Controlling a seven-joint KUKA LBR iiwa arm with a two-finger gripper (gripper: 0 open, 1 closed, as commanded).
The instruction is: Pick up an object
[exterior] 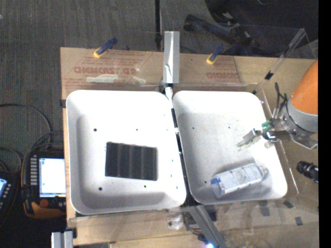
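A clear plastic bottle with a blue-and-white label (239, 179) lies on its side near the front edge of the right bin (207, 118). A flat black ribbed object (131, 161) lies in the middle of the left bin (83, 118). My gripper (252, 137) hangs over the right part of the right bin, above and slightly behind the bottle. Its fingers point left, and I see nothing between them. The orange band (306, 92) of the arm shows at the right edge.
The two bins meet at a narrow seam (176, 133), with a metal bracket (170, 61) behind it. Two clamps (105, 47) hold the cardboard-covered bench at the back. A handheld pendant (49, 177) lies left of the bench.
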